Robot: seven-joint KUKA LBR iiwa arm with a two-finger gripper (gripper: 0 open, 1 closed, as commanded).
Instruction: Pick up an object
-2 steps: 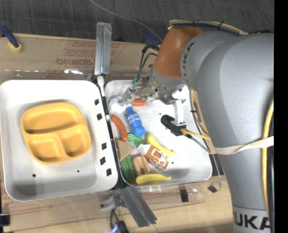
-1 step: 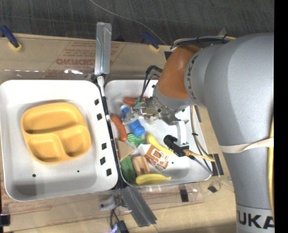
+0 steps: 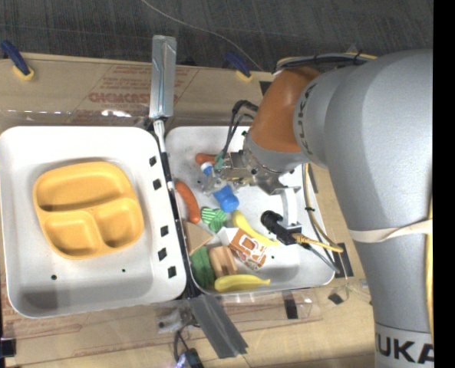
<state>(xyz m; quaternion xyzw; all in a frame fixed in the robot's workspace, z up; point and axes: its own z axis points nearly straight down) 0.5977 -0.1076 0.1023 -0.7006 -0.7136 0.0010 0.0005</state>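
Observation:
My gripper (image 3: 225, 172) reaches down into the right bin (image 3: 313, 273), over its far left part. Under and beside it lie a small red-orange piece (image 3: 205, 159) and a blue block (image 3: 226, 200). An orange sausage (image 3: 187, 200) rests along the bin's left wall. A green toy (image 3: 214, 218) sits just below the blue block. Nearer the front are a yellow banana (image 3: 242, 283), a second yellow piece (image 3: 245, 227), an orange and white box (image 3: 249, 250), a wooden block (image 3: 221, 261) and a dark green piece (image 3: 200, 267). The grey wrist hides the bin's far right part.
The left bin (image 3: 28, 282) holds a yellow divided tray (image 3: 89, 208). A metal divider bar (image 3: 163, 75) stands between the bins at the back. The arm's bulk (image 3: 373, 144) covers the right side of the bench.

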